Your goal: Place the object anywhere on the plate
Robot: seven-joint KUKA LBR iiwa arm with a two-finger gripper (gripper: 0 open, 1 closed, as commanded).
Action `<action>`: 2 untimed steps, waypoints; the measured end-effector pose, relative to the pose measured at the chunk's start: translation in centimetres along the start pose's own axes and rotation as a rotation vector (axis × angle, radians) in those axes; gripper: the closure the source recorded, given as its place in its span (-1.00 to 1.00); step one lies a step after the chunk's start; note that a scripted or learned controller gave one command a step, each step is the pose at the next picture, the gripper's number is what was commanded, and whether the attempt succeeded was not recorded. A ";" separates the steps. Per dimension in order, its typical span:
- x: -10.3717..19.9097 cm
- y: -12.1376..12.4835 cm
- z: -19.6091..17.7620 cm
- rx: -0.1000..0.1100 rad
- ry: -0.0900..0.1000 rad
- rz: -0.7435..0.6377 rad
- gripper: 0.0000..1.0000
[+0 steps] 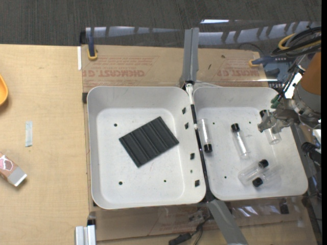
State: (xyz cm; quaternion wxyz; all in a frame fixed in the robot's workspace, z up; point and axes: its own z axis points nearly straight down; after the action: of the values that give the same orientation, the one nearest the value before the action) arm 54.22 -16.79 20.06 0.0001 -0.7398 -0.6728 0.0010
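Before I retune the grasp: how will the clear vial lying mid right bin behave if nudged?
The vial is a slim cylinder lying flat, so it will probably roll. It looks like clear, smooth plastic or glass: likely light, slippery, perhaps fragile. Its black cap may make it curve.

Two white bins (97, 137), a dark grey ribbed plate (148, 141), clear vials (239, 141) with black caps.

Red print runs across the brown cardboard sheet (153, 65) behind the two bins, upside down from this camera. The big letters read "CHEMCAST GP". A line of smaller red print sits below it, too fine to read. Nothing else carries legible text.
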 end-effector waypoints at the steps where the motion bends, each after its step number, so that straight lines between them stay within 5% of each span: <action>1: 2.7 11.2 8.5 0.009 -0.002 0.331 1.00; 2: 11.3 10.6 0.9 0.000 -0.001 0.303 1.00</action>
State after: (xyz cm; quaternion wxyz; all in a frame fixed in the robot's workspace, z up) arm 65.85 -6.59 19.13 -0.0003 -0.8329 -0.5535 0.0015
